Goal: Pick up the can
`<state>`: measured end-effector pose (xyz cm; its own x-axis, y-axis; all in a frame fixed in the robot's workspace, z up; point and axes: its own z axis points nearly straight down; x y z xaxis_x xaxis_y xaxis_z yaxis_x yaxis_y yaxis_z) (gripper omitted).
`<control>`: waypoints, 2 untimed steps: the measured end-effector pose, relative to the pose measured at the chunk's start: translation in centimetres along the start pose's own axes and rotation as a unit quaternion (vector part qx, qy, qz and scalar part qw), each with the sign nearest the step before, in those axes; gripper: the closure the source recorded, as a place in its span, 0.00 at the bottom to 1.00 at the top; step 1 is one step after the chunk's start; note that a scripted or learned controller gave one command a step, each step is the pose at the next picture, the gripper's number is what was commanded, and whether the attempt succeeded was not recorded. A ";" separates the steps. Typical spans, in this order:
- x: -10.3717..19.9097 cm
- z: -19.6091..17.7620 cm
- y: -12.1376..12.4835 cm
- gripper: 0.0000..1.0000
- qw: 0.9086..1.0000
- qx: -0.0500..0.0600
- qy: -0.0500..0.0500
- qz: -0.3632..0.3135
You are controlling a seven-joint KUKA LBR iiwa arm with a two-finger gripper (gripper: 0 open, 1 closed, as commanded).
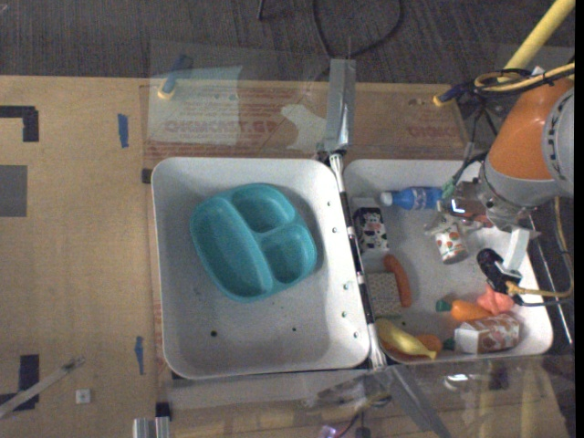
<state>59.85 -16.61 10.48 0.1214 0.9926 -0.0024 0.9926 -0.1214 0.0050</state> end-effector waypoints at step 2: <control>5.2 -10.2 6.4 1.00 0.999 0.001 0.000 0.037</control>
<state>66.78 -12.18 20.72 0.1944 0.9809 -0.0015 0.9809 -0.1944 0.0023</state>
